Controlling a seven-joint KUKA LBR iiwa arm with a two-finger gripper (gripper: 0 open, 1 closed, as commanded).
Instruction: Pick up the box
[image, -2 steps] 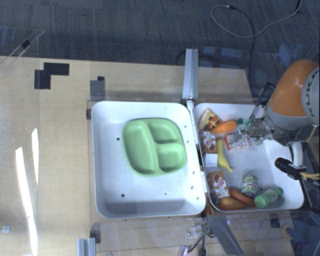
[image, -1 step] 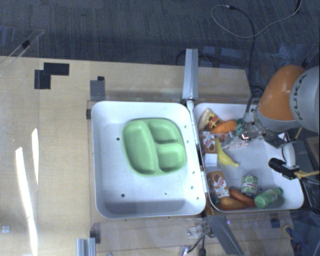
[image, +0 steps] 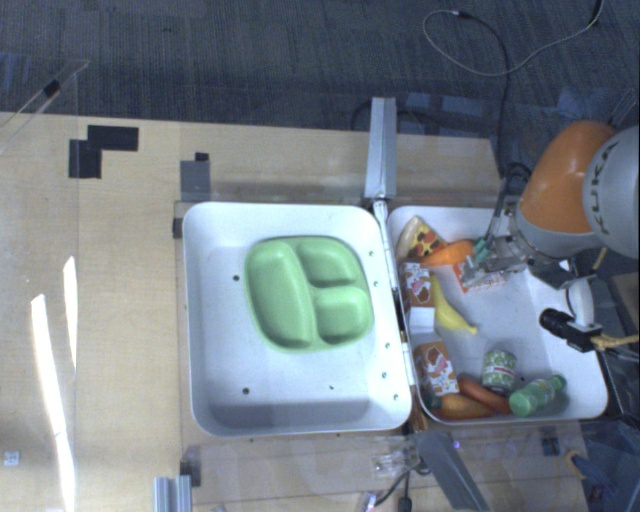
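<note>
The right bin holds several small printed boxes. One with a pizza picture lies at the far left corner, one red and white sits just below it, and a third lies near the front. My gripper hangs over the bin's far middle, beside an orange carrot. A small red and white item lies right under the gripper, and I cannot tell whether they touch. The grey arm with its orange band comes in from the right.
A yellow banana, a can, a green bottle and another carrot also lie in the right bin. The left bin holds a green divided tray. A metal post stands between the bins.
</note>
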